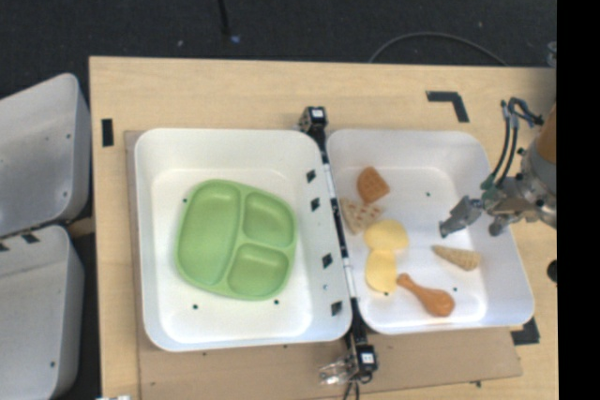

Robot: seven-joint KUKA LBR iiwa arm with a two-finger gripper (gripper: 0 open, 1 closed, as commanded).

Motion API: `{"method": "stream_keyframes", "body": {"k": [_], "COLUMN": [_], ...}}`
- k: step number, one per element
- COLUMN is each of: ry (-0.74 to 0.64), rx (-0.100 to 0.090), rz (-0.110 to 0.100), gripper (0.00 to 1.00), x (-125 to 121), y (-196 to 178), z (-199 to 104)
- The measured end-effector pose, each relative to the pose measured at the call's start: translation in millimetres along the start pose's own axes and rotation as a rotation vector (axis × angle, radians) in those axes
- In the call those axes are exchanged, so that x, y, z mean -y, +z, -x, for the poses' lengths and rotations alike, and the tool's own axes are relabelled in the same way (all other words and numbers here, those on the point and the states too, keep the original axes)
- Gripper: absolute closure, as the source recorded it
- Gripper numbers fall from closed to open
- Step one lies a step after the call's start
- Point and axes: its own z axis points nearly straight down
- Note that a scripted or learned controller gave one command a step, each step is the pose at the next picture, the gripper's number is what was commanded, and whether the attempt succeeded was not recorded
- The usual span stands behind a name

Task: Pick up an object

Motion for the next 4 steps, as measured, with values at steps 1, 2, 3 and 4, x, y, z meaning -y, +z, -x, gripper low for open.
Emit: {"method": "stream_keyframes", "body": {"k": [1,2,3,4], "ry": [-0.003,-0.002,0.000,0.000], "rx": [0.003,0.003,0.003,0.019], "rz": [0.012,0.009,0.009,0.038], "gripper": [0.00,0.00,0.00,0.00], "x": [-2.7,1.5,-8.6,-16.0], "y": [-6.1,37.4,91.0,117.0], "z": [-0.2,3.7,7.5,12.8]}}
